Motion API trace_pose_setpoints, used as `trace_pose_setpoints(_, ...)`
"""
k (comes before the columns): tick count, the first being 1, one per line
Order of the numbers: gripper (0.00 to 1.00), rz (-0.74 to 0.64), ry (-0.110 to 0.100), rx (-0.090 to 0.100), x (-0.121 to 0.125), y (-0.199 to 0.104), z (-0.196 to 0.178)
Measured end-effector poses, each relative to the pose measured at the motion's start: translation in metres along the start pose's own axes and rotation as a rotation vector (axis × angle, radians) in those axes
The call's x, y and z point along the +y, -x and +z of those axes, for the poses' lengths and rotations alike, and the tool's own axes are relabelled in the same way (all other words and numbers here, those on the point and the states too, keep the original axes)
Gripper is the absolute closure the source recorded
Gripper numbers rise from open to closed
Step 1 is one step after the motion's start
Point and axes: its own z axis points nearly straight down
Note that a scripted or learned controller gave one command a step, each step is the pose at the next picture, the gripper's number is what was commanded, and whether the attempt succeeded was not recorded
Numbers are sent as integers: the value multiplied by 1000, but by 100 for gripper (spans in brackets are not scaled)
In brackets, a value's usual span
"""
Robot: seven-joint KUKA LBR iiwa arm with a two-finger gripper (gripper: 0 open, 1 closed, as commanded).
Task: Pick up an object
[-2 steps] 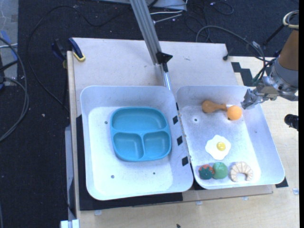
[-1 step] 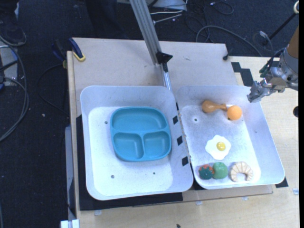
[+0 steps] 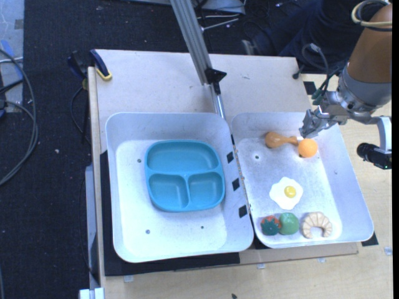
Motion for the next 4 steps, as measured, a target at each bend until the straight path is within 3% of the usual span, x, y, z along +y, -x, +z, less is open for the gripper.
trace_pose_setpoints(3, 100, 1, -2, 0, -21, -151, 16)
trace_pose_setpoints(4, 100, -1, 2, 0, -16, -208, 7)
